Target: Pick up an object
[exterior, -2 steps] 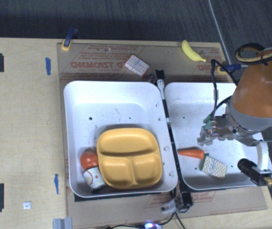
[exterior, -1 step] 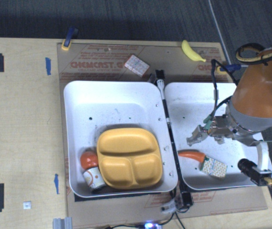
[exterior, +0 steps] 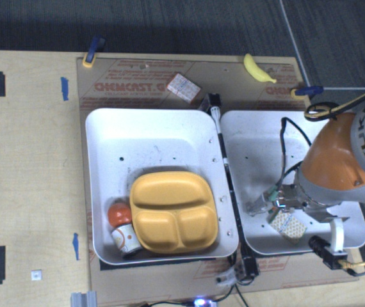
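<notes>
In the right bin (exterior: 254, 139) my gripper (exterior: 267, 203) hangs low over the floor near the front, under the orange wrist band. A small checkered packet (exterior: 290, 225) lies just right of it and toward the front, partly beneath the wrist. I cannot tell whether the packet touches the gripper. The left bin (exterior: 150, 119) holds a yellow divided tray (exterior: 173, 210). At that tray's left side sit a red-orange round object (exterior: 119, 214) and a white and orange piece (exterior: 125, 237).
A yellow banana (exterior: 258, 69) and a small patterned card (exterior: 183, 87) lie on the cardboard behind the bins. Blue clamps (exterior: 93, 48) hold the cardboard's corners. Black cables run along the wall between the bins and over the right bin.
</notes>
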Robot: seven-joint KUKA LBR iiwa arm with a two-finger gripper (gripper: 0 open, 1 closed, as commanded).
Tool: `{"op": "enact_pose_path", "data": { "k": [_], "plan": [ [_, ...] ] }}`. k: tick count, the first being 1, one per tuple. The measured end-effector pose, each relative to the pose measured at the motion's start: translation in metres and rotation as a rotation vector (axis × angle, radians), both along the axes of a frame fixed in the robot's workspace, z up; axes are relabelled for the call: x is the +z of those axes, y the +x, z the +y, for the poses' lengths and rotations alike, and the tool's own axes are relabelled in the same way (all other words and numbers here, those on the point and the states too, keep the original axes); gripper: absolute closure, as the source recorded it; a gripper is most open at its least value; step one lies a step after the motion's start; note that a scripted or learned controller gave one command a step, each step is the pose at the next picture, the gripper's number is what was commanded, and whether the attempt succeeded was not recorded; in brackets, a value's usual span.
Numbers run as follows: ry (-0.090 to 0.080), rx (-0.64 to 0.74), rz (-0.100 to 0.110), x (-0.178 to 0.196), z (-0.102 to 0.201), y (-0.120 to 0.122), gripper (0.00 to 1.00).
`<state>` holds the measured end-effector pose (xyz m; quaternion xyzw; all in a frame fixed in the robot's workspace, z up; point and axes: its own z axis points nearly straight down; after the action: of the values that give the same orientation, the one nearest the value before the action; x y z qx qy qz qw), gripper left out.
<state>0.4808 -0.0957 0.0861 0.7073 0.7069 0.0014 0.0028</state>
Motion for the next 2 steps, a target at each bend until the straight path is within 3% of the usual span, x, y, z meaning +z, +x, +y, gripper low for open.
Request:
{"op": "enact_pose_path", "data": {
  "k": [1, 2],
  "plan": [
    [0.002, 0.000, 0.001, 0.000, -0.011, 0.000, 0.00],
    [0.001, 0.000, -0.003, 0.010, -0.011, 0.001, 1.00]
  ]
}}
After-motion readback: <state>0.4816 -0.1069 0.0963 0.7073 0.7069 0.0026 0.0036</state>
